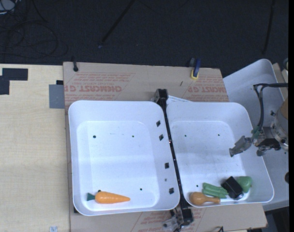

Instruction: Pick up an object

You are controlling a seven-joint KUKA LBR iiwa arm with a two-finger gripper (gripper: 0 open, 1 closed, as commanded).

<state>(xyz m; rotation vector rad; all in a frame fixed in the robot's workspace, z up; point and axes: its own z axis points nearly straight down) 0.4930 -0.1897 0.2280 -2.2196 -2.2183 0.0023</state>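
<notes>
Camera view shows the jaws (243,146) of the grey arm hanging over the right-hand shallow white plastic bin (212,115), near its right wall and well above the cluster of objects in its near right corner. Nothing is seen between them, and how far they stand open cannot be told at this size. The cluster holds a small black block (232,186), a green bean-shaped toy (214,190) just beside it, a rounded green piece (244,181) partly under the block, and an orange-yellow pear-shaped toy (203,198) against the front rim. A plastic orange carrot with a green top (111,197) lies alone in the left-hand shallow white bin (113,112), near its front edge, well apart from the arm. The step in hand is judged to be the approach. One object should be chosen before descent; the black block lies on top and nearest, but its neighbours touch it, so a straddle across its narrow side is advised. The corner walls may obstruct a wide approach, so a steep, centred descent is preferred.
</notes>
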